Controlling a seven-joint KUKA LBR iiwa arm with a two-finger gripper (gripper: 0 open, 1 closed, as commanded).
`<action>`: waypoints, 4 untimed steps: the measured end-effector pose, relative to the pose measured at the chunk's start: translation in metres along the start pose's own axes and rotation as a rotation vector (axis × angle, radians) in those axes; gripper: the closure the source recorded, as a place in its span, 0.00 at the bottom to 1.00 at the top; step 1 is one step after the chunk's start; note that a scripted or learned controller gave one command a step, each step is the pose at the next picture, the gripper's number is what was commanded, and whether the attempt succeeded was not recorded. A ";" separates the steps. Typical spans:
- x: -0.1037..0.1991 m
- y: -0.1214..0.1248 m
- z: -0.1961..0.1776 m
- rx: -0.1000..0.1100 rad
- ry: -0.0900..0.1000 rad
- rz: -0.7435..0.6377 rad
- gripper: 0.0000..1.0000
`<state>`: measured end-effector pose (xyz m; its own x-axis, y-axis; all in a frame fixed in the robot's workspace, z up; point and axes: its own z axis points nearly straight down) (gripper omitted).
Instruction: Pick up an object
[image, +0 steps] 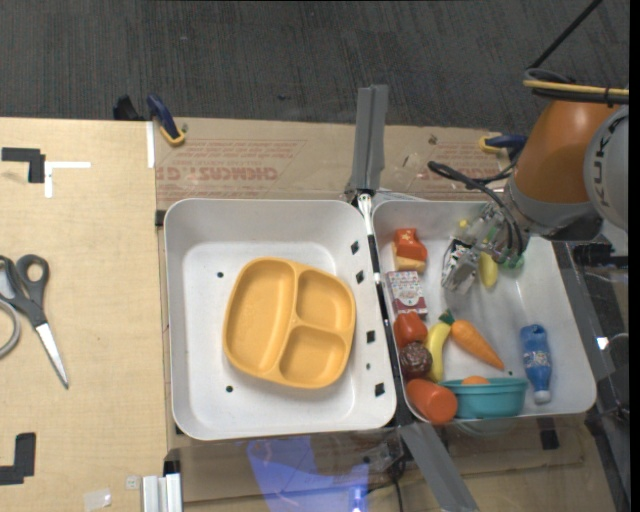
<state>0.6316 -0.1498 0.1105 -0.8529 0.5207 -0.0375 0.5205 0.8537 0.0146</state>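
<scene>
Yellow toy piece with a green end (489, 270) lay in the right bin (565, 300), in its far half and towards the outer wall. Gripper (459, 268) hung over the same far half, just beside the yellow piece on the side nearer the bin's centre. Contact between them not clear. Whether the gripper was open or closed: could not tell, parts too small and cluttered. Grey arm with orange band (555, 160) came in over the bin's far outer corner.

Other contents of the right bin:
- red and orange toy (408, 246) at the far inner wall
- small red-and-white carton (405, 291) just nearer than that, along the inner wall
- red toy fruit (410, 328) and a dark round piece (415, 358) further down the inner wall
- toy banana (438, 342) and toy carrot (476, 344) side by side in mid-bin
- blue bottle (535, 362) by the outer wall, near half
- teal bowl (488, 397) at the near wall, red-orange piece (432, 400) beside it in the near inner corner

Left bin (190, 300) sat against the right bin's inner wall and held a yellow divided plate (290, 322).
</scene>
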 end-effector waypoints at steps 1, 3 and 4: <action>-0.011 0.006 0.002 0.006 0.029 0.158 0.00; 0.118 -0.054 -0.003 -0.003 -0.009 0.352 0.00; 0.044 -0.031 -0.001 0.005 0.008 0.603 0.00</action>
<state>0.5781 -0.1536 0.1090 -0.4073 0.9132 -0.0169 0.9128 0.4076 0.0262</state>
